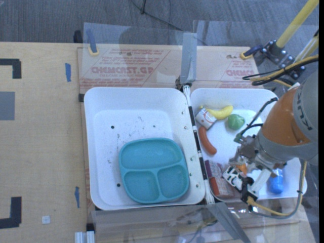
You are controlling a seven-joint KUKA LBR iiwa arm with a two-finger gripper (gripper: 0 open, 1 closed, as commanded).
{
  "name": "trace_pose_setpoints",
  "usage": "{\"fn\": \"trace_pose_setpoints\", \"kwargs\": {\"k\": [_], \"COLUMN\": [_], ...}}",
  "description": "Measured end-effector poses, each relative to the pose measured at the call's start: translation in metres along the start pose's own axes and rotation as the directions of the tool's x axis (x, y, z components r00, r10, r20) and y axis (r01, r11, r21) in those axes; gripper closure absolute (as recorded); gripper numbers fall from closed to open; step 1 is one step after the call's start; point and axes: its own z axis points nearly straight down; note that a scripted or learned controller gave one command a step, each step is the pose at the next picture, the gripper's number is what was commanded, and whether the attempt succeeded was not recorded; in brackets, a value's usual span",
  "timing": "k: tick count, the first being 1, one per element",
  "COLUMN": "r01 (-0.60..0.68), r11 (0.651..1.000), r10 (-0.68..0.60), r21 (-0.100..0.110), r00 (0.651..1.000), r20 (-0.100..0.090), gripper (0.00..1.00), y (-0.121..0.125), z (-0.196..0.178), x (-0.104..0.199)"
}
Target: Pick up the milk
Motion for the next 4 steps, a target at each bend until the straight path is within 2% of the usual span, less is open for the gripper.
{"fn": "trace_pose_setpoints", "kwargs": {"k": [1,2,3,4], "r01": [-0.339,-0.399,-0.399,-0.383], "r11": [0.941,0.917,0.917,0.923], "r10": [0.339,0.399,0.399,0.383], "r21": [0.001,0.017,0.017,0.018], "r00": [0.941,0.917,0.917,0.924], "r20": [-0.002,0.009,0.009,0.008], "gripper": [1.00,1.00,0.00,0.00], "y": [-0.001,0.037,0.037,0.075], "z": [0.008,-0.086,-0.086,-0.065], "x": [0.001,0.065,0.065,-0.001]}}
